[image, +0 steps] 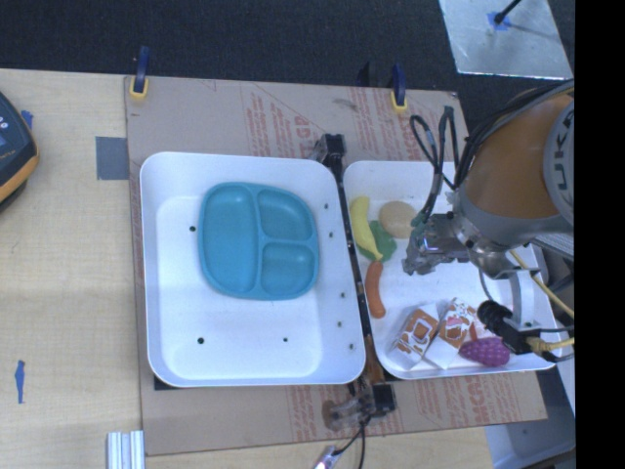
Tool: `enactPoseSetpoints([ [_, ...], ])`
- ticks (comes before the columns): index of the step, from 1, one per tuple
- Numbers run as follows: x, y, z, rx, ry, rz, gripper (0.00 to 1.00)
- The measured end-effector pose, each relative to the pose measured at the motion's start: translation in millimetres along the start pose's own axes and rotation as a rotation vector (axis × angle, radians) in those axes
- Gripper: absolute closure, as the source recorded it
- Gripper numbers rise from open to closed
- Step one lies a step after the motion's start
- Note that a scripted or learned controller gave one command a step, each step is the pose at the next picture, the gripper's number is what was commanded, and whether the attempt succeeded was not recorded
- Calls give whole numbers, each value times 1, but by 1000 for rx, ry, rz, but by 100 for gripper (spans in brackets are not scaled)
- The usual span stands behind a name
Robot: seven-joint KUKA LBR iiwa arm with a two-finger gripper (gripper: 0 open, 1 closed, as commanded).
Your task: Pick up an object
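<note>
Light was even and fairly bright, falling from overhead. The left bin glared white, its shape washed out. A soft shadow lay under the arm in the right bin. Focus was slightly soft throughout.

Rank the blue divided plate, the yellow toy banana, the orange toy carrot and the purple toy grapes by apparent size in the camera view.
1. Blue divided plate
2. Yellow toy banana
3. Orange toy carrot and purple toy grapes: too alike to rank.
</note>
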State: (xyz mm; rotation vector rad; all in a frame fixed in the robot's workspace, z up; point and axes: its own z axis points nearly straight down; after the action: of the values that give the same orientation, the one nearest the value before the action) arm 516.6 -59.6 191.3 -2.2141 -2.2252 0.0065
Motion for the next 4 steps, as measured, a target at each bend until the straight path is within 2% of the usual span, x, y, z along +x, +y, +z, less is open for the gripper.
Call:
enactPoseSetpoints([
  [1, 13, 104, -1, -2, 2, 2, 100],
  [2, 41, 75, -1, 0, 0, -2, 100],
  [3, -25, 43, 0, 0, 0, 4, 100],
  [4, 23, 93, -1, -2, 2, 0, 100],
])
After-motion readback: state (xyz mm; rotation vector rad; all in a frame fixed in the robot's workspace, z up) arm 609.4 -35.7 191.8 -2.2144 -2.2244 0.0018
